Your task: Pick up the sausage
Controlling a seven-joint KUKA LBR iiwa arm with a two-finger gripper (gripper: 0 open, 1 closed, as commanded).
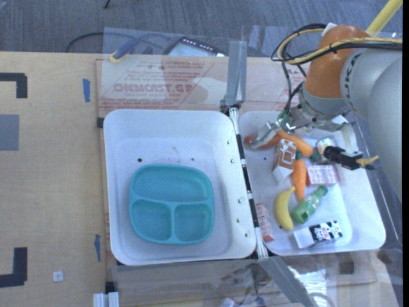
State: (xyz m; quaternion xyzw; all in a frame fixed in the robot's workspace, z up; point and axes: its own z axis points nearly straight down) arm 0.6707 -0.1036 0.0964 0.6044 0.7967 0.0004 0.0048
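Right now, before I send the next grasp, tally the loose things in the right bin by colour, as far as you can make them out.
Orange: 2, a carrot and a longer piece under the gripper
Yellow: 1, a banana
Green: 1, a bottle
Mostly white: 3, two cartons and a packet
Total: 7; the clutter under the arm may hide more.

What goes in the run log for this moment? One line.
arm: over right bin | gripper: low at far end, above toy food pile | sausage: lying in bin, not gripped | left bin: teal divided plate
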